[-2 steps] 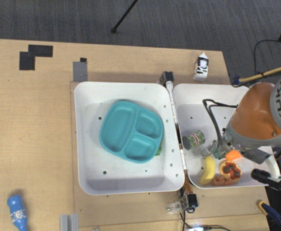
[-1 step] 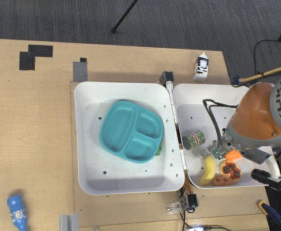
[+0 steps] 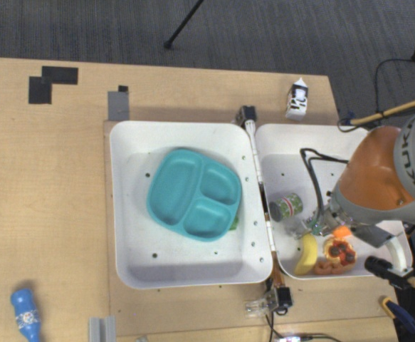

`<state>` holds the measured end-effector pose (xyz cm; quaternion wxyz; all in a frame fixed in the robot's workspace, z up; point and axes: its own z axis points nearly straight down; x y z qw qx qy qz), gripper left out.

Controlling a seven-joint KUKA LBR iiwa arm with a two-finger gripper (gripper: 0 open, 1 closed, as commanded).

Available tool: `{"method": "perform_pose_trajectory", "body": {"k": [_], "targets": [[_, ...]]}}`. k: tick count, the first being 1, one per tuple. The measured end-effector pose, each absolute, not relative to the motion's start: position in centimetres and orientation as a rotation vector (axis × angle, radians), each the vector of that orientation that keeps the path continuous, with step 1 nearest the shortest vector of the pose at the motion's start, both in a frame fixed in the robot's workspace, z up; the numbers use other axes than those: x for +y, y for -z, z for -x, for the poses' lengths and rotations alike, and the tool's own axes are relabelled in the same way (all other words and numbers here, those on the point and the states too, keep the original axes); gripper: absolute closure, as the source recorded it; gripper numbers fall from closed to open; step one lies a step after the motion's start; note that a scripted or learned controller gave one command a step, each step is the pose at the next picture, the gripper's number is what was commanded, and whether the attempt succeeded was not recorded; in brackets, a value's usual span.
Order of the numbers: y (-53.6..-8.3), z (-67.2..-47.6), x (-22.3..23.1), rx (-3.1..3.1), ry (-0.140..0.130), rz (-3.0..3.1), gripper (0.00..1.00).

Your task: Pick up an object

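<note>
The fingers (image 3: 317, 224) hover just above the banana (image 3: 307, 254), apart.

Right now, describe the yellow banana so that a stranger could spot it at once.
Find the right-hand shallow white bin, the one the grey and orange arm reaches into. Along its near edge lies a cluster of small items: the yellow banana sits left of an orange and red toy and below a small green-labelled can. It alone is plain yellow, long and curved.

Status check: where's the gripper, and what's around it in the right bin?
Gripper low in right bin, fingers unclear. Nothing seen held. Banana, green can and orange toy close by. Teal tray in left bin.
</note>
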<state>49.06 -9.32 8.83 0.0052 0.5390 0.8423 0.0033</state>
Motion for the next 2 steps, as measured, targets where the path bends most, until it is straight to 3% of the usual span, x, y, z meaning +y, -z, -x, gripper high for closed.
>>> {"method": "perform_pose_trajectory", "body": {"k": [2], "targets": [[-8.81,-49.05,-9.32,2.636,-0.01,-1.689,0.0]]}}
